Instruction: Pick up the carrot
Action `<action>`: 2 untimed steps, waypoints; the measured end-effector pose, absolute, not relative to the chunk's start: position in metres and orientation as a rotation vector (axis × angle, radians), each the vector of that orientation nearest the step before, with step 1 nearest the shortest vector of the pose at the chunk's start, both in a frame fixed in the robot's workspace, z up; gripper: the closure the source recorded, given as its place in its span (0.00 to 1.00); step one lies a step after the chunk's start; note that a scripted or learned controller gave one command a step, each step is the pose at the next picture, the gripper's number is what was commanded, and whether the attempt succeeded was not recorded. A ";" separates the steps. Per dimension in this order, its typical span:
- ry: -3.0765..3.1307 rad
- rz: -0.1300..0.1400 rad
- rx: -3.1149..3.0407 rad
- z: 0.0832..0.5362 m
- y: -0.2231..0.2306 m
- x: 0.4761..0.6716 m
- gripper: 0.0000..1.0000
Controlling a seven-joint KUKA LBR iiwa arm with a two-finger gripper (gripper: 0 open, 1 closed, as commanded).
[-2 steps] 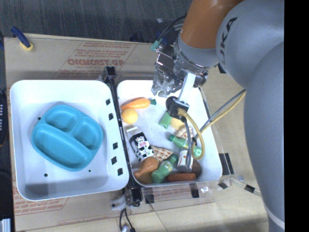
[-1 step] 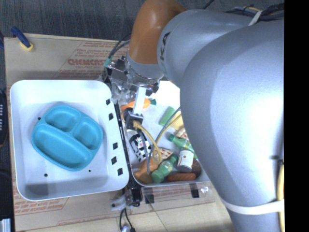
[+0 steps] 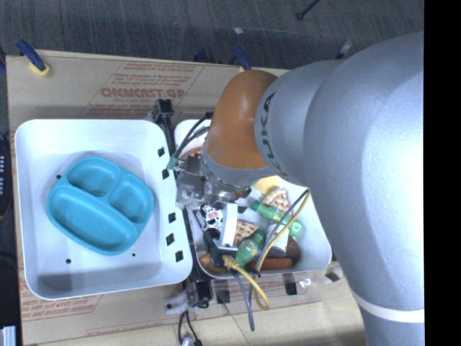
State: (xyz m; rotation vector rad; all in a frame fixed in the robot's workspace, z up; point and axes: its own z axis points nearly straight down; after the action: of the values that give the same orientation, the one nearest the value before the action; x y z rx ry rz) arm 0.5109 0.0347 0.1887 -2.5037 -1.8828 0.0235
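Orange tapered carrot [image 3: 214, 263] apparently just below end effector [image 3: 210, 225], grip state unreadable; approach step, next needing alignment and closing.

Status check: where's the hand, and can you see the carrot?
Hand down in right bin, amid piled toys. Carrot not picked out in the clutter. Arm covers most of that bin. Blue tray sits in left bin.

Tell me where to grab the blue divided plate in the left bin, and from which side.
Probably grip the blue divided plate at its raised rim nearest the other bin, coming straight down. It lies flat and looks too wide to span; that thin rim faces the arm.
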 end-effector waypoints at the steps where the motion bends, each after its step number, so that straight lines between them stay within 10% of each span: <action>1: -2.036 0.000 -2.399 0.280 -0.009 0.628 1.00; 2: -1.872 0.008 -2.519 0.264 0.061 0.649 1.00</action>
State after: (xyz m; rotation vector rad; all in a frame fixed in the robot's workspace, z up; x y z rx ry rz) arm 0.6492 0.0612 0.2638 -2.5186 -1.8722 0.0082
